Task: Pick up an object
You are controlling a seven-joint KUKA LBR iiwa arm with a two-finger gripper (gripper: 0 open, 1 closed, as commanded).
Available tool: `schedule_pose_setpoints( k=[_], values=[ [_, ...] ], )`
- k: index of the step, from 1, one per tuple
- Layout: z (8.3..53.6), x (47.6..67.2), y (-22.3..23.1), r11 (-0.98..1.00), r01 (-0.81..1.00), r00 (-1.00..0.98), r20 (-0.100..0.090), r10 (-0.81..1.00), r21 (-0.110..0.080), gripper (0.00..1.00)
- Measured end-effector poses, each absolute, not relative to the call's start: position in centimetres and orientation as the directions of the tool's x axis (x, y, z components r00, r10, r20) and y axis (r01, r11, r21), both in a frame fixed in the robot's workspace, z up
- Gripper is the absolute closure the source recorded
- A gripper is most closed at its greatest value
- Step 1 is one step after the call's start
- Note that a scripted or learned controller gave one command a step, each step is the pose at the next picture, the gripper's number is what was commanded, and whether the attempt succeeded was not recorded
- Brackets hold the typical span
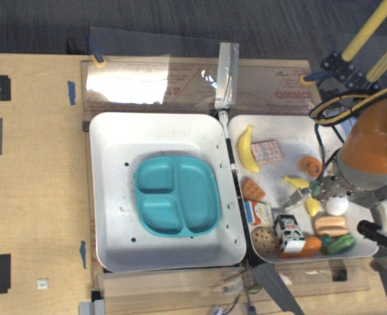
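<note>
The end effector (303, 197) hangs low in the right bin (272, 125), among the toy food; whether it is released or clenched I cannot tell. Just beside it lies a small yellow piece (297, 182), probably light, rigid, slick plastic. It is likely best pinched across its narrow middle so it doesn't squirt out.

Arm (374, 143) from the right — pincer (297, 195) low, leftward
</note>
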State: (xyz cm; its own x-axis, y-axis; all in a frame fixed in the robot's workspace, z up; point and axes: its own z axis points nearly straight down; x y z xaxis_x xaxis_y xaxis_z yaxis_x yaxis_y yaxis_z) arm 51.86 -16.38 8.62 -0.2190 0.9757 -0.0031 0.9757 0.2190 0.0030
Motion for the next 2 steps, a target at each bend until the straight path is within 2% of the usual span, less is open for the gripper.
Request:
schedule_pose_setpoints(
  k=[1, 2],
  values=[
    [9.5, 52.1, -16.4, 0.219, 0.976, -0.219, -0.004, 0.976, 0.007, 1.00],
    [21.4, 50.4, -9.5, -0.010, 1.000, 0.010, 0.000, 1.000, -0.001, 1.00]
  ],
)
